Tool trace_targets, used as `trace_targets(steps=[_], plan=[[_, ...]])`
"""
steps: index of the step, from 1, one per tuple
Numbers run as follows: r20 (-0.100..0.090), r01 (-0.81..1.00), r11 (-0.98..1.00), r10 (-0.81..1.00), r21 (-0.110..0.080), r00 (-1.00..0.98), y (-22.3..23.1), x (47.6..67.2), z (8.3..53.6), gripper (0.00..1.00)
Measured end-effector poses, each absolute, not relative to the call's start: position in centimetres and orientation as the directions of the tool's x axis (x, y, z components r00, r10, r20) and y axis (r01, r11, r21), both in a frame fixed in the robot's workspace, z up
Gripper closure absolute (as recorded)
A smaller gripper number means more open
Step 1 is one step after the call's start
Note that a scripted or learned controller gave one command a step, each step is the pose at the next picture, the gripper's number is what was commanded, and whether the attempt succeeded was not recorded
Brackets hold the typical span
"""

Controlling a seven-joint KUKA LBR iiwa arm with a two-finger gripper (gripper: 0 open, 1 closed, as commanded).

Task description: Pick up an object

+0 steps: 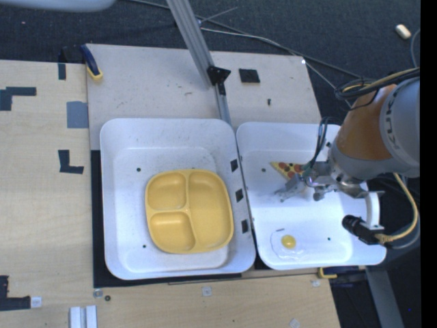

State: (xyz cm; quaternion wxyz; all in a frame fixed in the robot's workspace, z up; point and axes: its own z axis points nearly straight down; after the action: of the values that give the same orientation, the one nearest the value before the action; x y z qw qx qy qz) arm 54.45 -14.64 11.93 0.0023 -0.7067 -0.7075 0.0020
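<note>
Nearest the lens: fried-egg toy [287, 242] at the right bin's [355, 255] front edge. Yellow three-section plate [189, 210] in the left bin [116, 183]. No legible writing or brand anywhere. Reaching from the right, wrist low over the right bin, orange band up; gripper [298, 182] just beside a pizza-slice toy [285, 167], fingers apart, nothing clamped.

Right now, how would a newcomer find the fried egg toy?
Look in the right white bin, the one the arm reaches into. The fried egg toy lies near its front edge, a flat white patch with a round yellow yolk, apart from the pizza slice farther back.
</note>
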Motion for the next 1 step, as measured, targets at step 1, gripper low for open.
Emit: trace_targets(steps=[1], plan=[[-0.002, 1.0, 0.0, 1.0, 0.002, 0.0, -14.72, 54.56, 8.65, 0.0]])
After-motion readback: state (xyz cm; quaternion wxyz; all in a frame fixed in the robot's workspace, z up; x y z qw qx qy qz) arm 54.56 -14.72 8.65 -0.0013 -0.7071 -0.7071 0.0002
